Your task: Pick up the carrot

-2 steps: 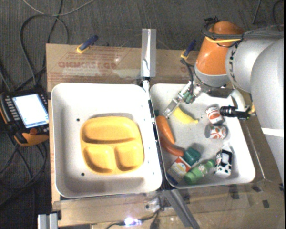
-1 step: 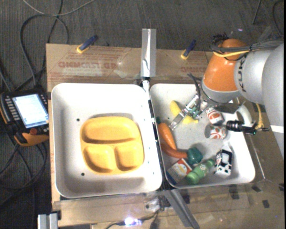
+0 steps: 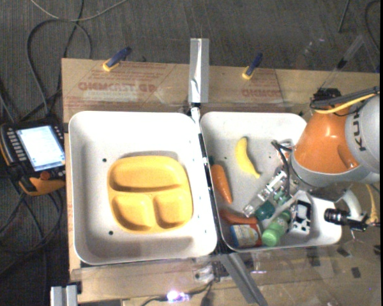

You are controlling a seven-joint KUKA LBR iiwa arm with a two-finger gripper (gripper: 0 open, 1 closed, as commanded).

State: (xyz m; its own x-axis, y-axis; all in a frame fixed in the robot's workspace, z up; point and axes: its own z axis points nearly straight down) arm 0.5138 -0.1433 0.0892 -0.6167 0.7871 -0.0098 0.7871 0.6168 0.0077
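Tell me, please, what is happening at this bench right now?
A grey and orange arm reaches in from the right over the right bin. Its gripper hangs low among a green bottle and a small can. The carrot lies untouched by the bin's left wall, with a banana beside it. The left bin holds a yellow divided tray.

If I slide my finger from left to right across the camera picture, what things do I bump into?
Handheld screen → yellow divided tray in the left bin → carrot → banana → gripper → orange band of the arm.
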